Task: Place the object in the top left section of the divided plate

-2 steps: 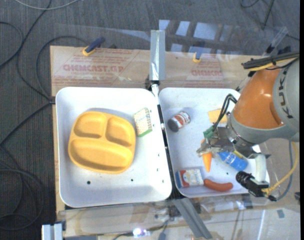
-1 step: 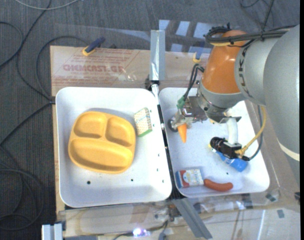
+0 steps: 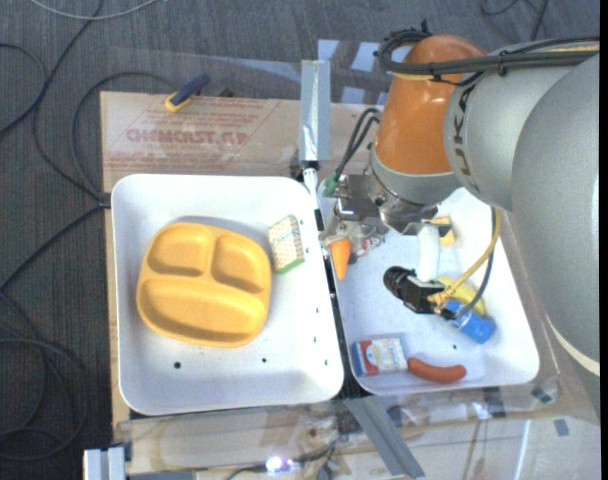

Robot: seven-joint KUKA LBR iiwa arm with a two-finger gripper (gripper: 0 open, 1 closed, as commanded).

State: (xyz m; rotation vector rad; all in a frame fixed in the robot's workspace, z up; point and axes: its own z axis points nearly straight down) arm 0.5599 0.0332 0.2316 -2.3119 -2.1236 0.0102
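A yellow divided plate [image 3: 204, 283] lies in the left bin [image 3: 154, 383], with two small sections on its far side and one large section in front. All its sections look bare. A small pale packet with a green edge [image 3: 286, 245] rests just off the plate's right rim. My gripper [image 3: 346, 233] hangs over the wall between the two bins. An orange carrot [image 3: 339, 259] sits right under its tip, pointing down. Whether the carrot is held or just lies there is hidden by the gripper body.
The right bin [image 3: 504, 368] holds a red sausage [image 3: 436, 372], a small printed box [image 3: 379, 356], a blue piece [image 3: 474, 326] and a yellow piece [image 3: 444, 231] beside the wrist. The arm covers that bin's far half. Cardboard [image 3: 204, 133] lies behind the left bin.
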